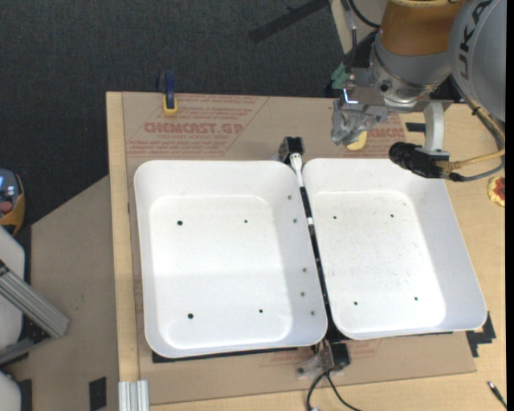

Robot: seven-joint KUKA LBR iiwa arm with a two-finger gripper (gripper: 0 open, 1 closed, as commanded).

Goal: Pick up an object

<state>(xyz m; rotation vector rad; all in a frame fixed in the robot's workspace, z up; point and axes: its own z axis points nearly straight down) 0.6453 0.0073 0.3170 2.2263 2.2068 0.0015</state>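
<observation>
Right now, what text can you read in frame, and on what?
"CHEMCAST GP", red print on the brown board behind the bins, seen upside down; smaller lines around it too blurred to read.
"KU", partial lettering on the grey arm at the top right edge.

Two white bins (217, 249), blue clamp (169, 90), cardboard (201, 124)

The arm (450, 40) enters at the two o'clock corner: a rounded pale grey casing bearing part of a dark "KUKA" marking, with a broad orange band (418, 24) above the wrist. Below the band sits a silver-grey flange ring. The gripper (351, 132) is a bare-metal block with small teal fittings. A black cylindrical unit (414, 158) hangs on a white bracket, trailing thin cables.
</observation>
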